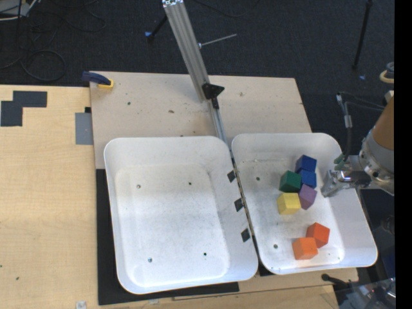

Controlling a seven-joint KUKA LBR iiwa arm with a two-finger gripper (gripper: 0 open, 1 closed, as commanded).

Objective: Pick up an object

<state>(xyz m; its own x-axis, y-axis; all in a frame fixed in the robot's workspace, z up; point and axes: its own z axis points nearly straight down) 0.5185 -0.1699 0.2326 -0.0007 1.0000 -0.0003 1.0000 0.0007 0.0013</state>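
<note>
Coloured blocks lie in the right white plastic bin [270, 148]: a blue cube [307, 165] touching a dark green block [290, 181], a purple block [308, 196] just beside a yellow cube [289, 203], and nearer the front wall a red-orange cube [318, 234] touching an orange cube [304, 248]. The two-finger gripper [335, 184] sits at this bin's right rim, near the purple block, holding nothing visible. Open or closed cannot be told. The left white plastic bin [122, 166] stands alongside.

no readable text, labels, brands, numbers or signs on anything
</note>
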